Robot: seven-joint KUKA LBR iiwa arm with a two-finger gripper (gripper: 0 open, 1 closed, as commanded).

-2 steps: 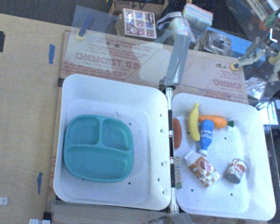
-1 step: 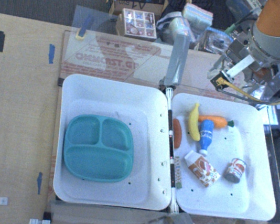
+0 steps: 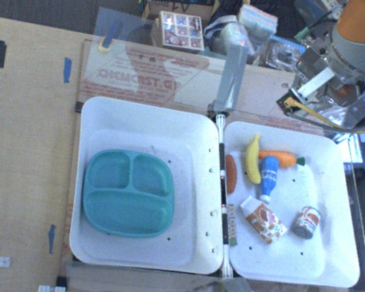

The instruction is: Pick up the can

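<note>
obs: gripper (image 3: 344, 92) hangs above the bench beyond the far right corner of the right bin (image 3: 336, 271), well apart from everything in it. how far it is open: cannot tell from this angle. nothing seen in its hold.

target: can (image 3: 306, 221) sits in the right bin, right of centre, toward the near side. it looks tipped or on its side with a pale end facing the camera; not sure which. the small carton (image 3: 263, 220) lies near its left with a gap between them. the blue bottle (image 3: 268, 178), banana (image 3: 254, 159) and carrot (image 3: 281, 158) are clustered toward the far left of the bin. a sausage (image 3: 231, 173) lies against the left wall. the left bin (image 3: 104, 116) holds a teal divided plate (image 3: 130, 192).

status (judgement): approach not yet begun; the whole reach and descent remain.

risks:
- if the can is on its side, a closure across the round body could roll it away or squirt it out. cause: curved, smooth wall.
- closing along the can's long axis may exceed the opening, so it pushes instead of grips.
- a descent offset to the left could clip the carton and nudge the can.
- a descent offset to the right brings it toward the sloped bin wall, where it could jam or deflect.
- going too deep strikes the bin floor; too shallow only pinches the top of the curve and slips off.
</note>
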